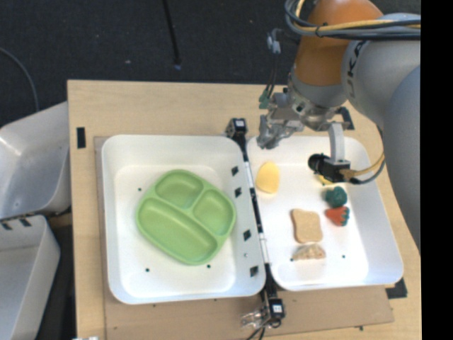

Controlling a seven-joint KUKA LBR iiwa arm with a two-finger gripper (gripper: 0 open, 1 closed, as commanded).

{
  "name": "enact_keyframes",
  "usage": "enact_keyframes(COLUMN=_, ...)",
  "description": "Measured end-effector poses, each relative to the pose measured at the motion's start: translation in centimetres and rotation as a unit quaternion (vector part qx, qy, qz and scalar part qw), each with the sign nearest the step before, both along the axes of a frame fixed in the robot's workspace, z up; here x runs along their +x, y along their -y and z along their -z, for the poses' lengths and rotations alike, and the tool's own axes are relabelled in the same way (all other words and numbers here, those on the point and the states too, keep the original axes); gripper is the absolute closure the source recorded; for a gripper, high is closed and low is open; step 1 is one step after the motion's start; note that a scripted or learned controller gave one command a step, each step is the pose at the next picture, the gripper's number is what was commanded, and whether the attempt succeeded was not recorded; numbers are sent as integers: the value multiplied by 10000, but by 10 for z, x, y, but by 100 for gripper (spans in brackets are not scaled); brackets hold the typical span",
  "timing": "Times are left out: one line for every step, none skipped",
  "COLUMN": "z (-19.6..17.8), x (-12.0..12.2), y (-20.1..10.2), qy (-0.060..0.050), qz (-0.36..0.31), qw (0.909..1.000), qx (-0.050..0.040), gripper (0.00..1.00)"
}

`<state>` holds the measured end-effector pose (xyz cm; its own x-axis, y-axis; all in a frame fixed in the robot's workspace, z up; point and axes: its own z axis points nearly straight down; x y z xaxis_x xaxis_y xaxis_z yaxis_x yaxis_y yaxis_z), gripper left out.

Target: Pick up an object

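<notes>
Gripper (270, 139) hangs over the far left corner of the right bin (375, 261), just beside the divider btwn the two bins. From this angle I can't tell whether it's open or closed; the tip is dark and small against the white wall. It's apart from every item, and whether it touches the bin rim is unclear. The arm (333, 41) comes in from the right, w/ the orange band directly above the wrist.

Items to pick, all in the right bin:
- yellow lump (267, 178), closest to the gripper, just on its near side, at the bin's left edge.
- bread slice (306, 225), mid-bin, nearer than the yellow lump and a bit to its right.
- pale crumbly bit (309, 253), just beside the bread slice on its near side.
- teal piece (336, 195) and red piece (337, 215), touching or almost, on the right side of the bin, well apart from the gripper.

Left bin (127, 275) holds a green divided plate (185, 216), lying flat approx in the middle, turned at a slant. Both bins sit on a light wooden bench (141, 98).
</notes>
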<state>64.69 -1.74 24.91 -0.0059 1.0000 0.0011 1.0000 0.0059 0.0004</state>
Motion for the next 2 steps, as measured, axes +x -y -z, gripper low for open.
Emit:
enact_keyframes(z=-9, x=-6, y=-53, qy=7, qz=-3, qw=10000, qx=-1, gripper=100)
enact_keyframes(z=1, x=-16, y=-98, qy=-7, qz=0, qw=10000, qx=-4, gripper=100)
